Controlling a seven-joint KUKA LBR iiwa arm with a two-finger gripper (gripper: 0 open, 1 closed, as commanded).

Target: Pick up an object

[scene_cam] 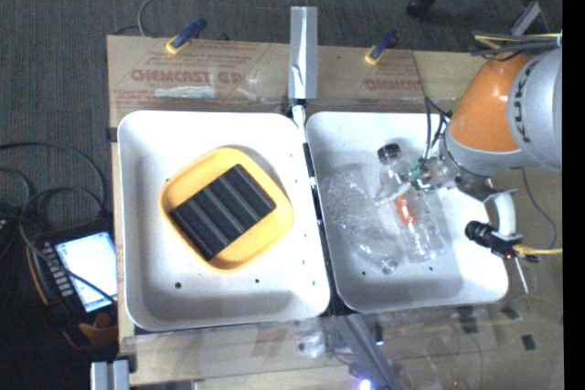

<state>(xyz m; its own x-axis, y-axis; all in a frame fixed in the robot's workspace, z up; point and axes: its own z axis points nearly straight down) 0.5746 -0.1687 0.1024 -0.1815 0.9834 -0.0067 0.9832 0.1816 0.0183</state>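
Left bin [146, 151]: yellow tray [228, 207]. Right bin [352, 137]: clear bottle [409, 205], plastic wrap [343, 196]. Arm [507, 119] over the right edge; jaw state can't tell.

One fixed camera looks down at a slant from above the desk [219, 78]. Both white bins [137, 196] fit in frame, with floor around them.

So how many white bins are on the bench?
2. The left bin holds a yellow tray with a black ribbed insert. The right bin holds a clear plastic bottle and crumpled clear plastic, under the arm.
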